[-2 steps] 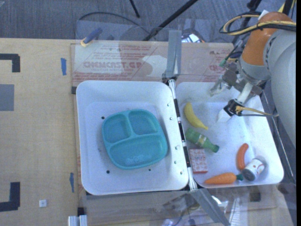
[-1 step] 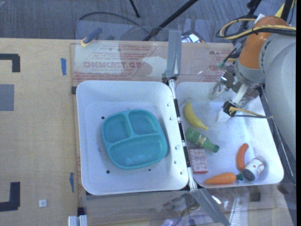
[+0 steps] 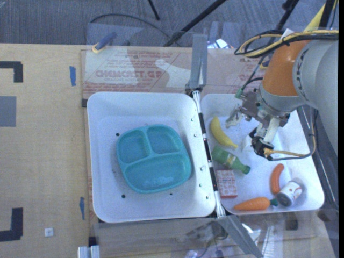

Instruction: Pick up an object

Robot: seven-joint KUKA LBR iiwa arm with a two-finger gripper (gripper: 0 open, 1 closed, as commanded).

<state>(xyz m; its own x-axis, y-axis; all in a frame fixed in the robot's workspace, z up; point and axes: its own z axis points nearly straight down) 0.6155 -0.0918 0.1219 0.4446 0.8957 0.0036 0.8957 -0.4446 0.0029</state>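
Holding a teal plate (image 3: 154,158), the left bin (image 3: 102,112); right bin (image 3: 312,198): banana (image 3: 221,133), bottle (image 3: 230,159), carrot (image 3: 252,203); jaws' state unclear.

I work in a robotics lab: my bench (image 3: 43,144) bears taped markers, tripod legs (image 3: 150,4) stand on grey carpet, and cables (image 3: 269,39) drape my arm.

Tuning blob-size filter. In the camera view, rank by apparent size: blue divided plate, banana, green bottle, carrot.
1. blue divided plate, by far the largest.
2-4. banana, green bottle and carrot: all look about alike in length, so no firm order; the bottle looks slightly bulkier.
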